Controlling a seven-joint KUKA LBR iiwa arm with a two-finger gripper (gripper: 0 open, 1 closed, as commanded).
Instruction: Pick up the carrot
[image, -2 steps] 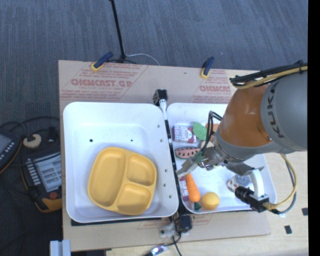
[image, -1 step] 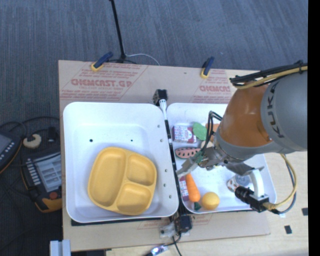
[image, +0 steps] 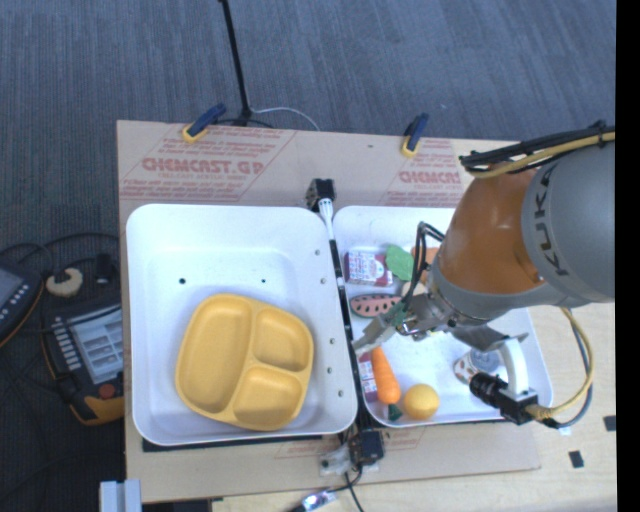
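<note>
The orange carrot with a green stub lies at the front left of the right bin, next to the wall between the bins. My gripper hovers just above and behind the carrot's top end, with its grey fingers pointing left toward the dividing wall. The fingers stand open with nothing between them. The arm's orange wrist band covers the middle of the right bin.
A yellow-orange round fruit sits right of the carrot. A watermelon slice, a red and white pack and a green item lie behind the gripper. A yellow divided plate rests in the left bin.
</note>
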